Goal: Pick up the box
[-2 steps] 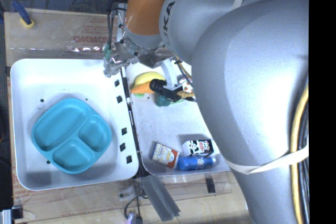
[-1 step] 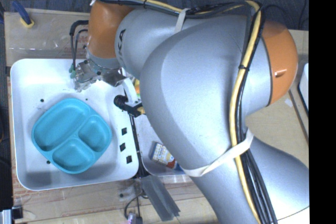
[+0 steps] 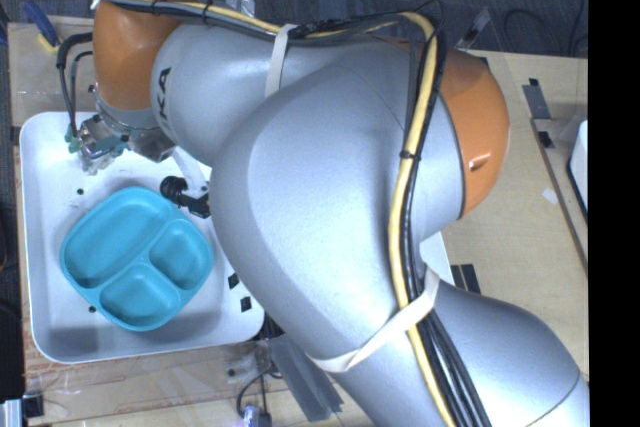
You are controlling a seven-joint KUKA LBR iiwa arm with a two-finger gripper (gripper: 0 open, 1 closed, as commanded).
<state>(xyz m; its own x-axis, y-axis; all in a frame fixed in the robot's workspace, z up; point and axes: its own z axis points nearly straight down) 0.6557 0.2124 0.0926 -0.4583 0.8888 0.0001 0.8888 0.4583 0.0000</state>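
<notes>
The gripper [image 3: 95,147] hangs over the far left corner of the left bin [image 3: 40,315], near the tray [image 3: 135,260]; whether it is open or closed, I cannot tell. The arm [image 3: 330,215] hides much, so I cannot tell where the box lies. It is better to locate it first, then descend straight over it.

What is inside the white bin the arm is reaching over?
A blue three-part dish lies in the bin, near its front. The arm covers the bin's right side, so whatever lies there is hidden.
</notes>
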